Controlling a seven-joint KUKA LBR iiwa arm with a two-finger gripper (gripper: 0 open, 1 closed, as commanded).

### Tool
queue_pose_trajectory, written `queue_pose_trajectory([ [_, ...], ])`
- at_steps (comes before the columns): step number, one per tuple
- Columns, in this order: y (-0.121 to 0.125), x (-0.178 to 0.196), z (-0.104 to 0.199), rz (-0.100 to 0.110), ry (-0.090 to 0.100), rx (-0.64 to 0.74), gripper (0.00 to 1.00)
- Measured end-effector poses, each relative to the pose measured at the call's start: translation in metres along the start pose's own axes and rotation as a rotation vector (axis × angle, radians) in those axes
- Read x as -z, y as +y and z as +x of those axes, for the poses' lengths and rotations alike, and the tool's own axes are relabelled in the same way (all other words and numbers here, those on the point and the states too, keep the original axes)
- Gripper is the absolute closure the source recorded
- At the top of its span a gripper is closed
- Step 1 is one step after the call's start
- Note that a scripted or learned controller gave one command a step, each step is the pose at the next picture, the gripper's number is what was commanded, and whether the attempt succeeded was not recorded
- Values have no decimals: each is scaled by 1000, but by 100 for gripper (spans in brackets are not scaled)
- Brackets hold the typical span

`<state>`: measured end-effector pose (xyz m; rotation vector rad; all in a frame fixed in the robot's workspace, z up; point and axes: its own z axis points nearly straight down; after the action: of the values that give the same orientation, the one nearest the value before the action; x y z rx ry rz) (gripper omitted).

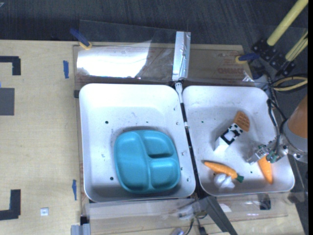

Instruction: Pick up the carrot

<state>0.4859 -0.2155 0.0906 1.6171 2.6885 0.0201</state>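
Two carrots are in the right bin [195,106]. One orange carrot [220,168] lies on the bin floor near the front, its green stalk end pointing right. A second, shorter carrot [266,170] sits at the front right, point toward the front, with its top right under my gripper [261,154]. The gripper is low over the bin's right side, reaching in from the right and touching or nearly touching that carrot's top. How it stands around the carrot is too small and cluttered to make out.
A black-and-white small bottle [228,135] and a brown ridged piece [241,121] lie mid-bin. A white lump [224,180] sits by the first carrot. A teal divided plate [146,160] rests in the left bin [93,111]. Cables hang by the right wall.
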Motion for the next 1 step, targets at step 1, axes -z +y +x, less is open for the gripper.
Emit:
queue_pose_trajectory([
  [1, 50, 109, 51, 6, -8, 24, 100],
])
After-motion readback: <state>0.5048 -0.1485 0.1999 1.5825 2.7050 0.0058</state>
